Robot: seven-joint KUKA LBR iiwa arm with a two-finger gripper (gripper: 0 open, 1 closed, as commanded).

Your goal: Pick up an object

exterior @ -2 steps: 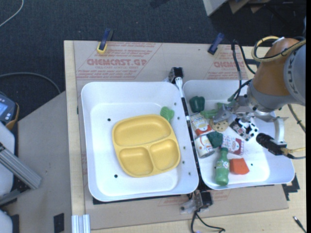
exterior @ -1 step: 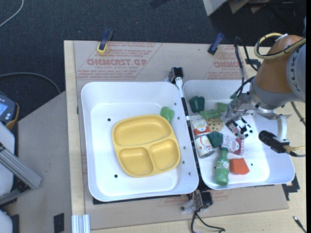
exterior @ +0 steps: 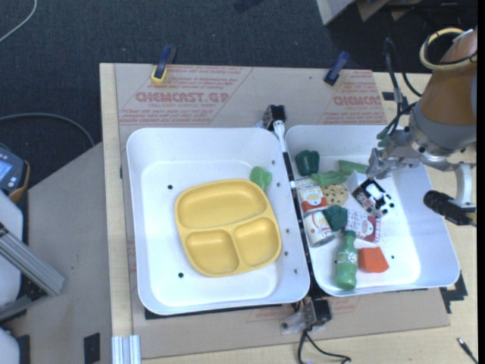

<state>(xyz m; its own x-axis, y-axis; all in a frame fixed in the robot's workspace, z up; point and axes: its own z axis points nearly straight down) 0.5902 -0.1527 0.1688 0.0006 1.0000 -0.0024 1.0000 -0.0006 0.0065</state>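
bench board (exterior: 189, 97) — "chemcast" print, pincer (exterior: 377, 165) perhaps above clutter

Smooth white plastic with a soft sheen is seen on both bins, the left bin (exterior: 144, 203) and the right bin (exterior: 432, 241); the yellow divided tray (exterior: 226, 226) is shown as matt, smooth plastic; a glossy shine is caught on the green bottle (exterior: 345, 260); beneath, the board (exterior: 227, 89) is read as dull brown cardboard printed in red; the floor (exterior: 91, 21) is given as dark, rough carpet; the arm's grey casing (exterior: 447, 131) looks smooth, with the orange band (exterior: 449, 89) semi-glossy
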